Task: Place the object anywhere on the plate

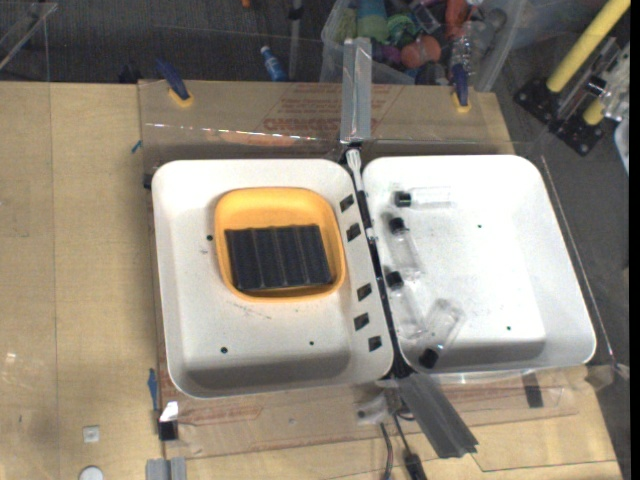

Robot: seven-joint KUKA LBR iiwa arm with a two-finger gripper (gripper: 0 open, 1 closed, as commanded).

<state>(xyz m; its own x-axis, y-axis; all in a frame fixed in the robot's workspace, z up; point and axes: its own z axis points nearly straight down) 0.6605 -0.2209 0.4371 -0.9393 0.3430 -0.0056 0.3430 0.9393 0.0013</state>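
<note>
An orange-yellow square plate (275,200) with rounded corners sits in the left white bin (190,268), toward its middle. A black ribbed rectangular object (278,256) lies flat on the plate and covers most of its floor. Its long side runs left to right, and its lower edge reaches the plate's near rim.
The right white bin (510,258) holds several clear plastic tubes with black caps along its left side, one (420,199) at the back and one (440,323) near the front. A ridge (365,268) with black marks divides the bins. A clear box of toys (420,13) stands behind the bench.
</note>
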